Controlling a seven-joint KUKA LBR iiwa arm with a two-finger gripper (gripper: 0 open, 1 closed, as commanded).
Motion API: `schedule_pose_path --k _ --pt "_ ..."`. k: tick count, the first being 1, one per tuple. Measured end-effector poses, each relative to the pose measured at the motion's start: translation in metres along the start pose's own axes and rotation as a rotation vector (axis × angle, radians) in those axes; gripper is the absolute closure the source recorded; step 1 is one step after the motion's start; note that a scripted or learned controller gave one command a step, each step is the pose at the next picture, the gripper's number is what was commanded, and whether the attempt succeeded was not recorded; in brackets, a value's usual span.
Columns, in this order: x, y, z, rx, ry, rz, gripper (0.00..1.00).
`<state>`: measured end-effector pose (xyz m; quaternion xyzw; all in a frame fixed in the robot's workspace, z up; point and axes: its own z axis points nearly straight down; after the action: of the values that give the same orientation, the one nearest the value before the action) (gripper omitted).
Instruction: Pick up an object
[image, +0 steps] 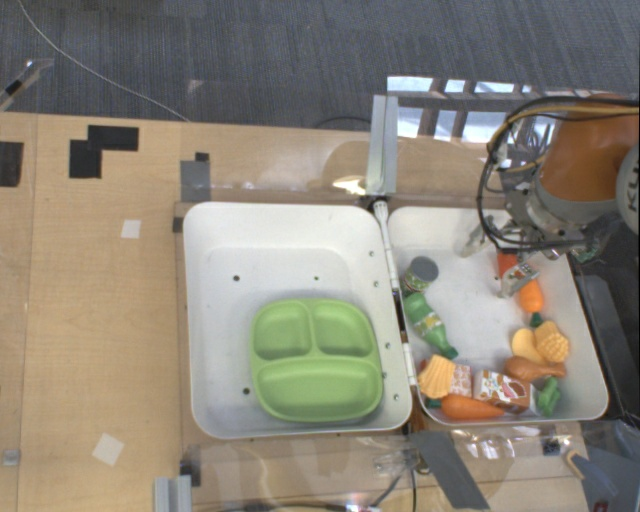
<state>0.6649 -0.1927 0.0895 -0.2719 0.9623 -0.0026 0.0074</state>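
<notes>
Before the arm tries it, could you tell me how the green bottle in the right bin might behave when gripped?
The green bottle lies on its side, so it may roll if nudged. It looks like a light plastic toy, probably rigid. Its rounded body could slip from the gripper.

Both bins (290, 225) are white. The divided plate (316, 360) is light green. Among the toys sit a green bottle (427, 320), a grey disc (424, 269), an orange carrot (470, 407), a yellow corn cob (552, 343) and a red-and-white printed packet (490, 387). The bench (90, 330) is pale wood with black squares.
</notes>
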Motion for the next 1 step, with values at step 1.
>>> schedule_pose_path --k 1 --pt "0.0671 0.0250 -0.0004 -0.001 0.004 0.039 0.00"
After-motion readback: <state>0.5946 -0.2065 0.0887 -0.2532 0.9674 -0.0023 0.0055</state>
